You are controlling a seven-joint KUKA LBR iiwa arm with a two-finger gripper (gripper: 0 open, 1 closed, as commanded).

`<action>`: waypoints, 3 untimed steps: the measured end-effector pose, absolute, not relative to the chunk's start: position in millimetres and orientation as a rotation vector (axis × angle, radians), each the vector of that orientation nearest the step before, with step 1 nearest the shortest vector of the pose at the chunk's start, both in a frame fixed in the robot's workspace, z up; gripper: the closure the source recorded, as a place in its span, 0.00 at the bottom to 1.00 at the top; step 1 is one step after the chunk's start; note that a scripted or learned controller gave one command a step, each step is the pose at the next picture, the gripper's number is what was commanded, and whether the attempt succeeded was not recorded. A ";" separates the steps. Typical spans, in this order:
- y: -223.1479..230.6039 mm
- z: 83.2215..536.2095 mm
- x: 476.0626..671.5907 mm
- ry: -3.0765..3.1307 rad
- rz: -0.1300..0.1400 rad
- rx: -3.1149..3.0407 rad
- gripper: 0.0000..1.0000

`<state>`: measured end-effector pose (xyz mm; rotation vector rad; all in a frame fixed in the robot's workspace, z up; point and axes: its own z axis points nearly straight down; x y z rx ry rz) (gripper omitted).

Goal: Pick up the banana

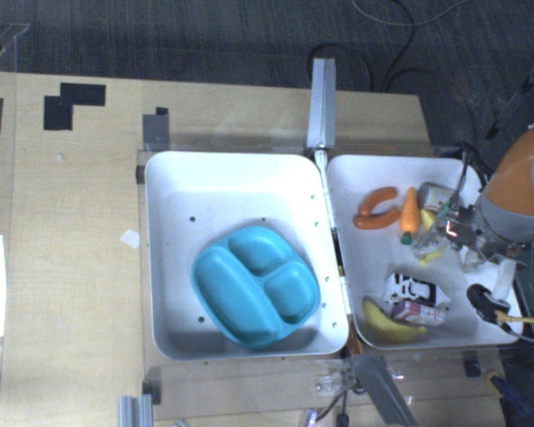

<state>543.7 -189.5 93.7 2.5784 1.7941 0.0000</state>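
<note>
The yellow banana lies along the near edge of the right bin, its right end tucked under a black, white and maroon packet. My gripper is over the far right part of that bin, well behind the banana and just right of a carrot. Nothing can be made out in its grasp.
An orange carrot and a curved orange-red sausage lie at the back of the right bin, close to the gripper. A small pale yellowish item sits just below the gripper. A blue divided plate is in the left bin.
</note>
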 end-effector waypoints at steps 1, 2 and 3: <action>-187.7 100.5 544.9 1.809 -0.004 2.571 1.00; -106.3 215.6 569.4 1.490 -0.002 2.765 1.00; -105.1 222.0 570.9 1.505 -0.010 2.757 1.00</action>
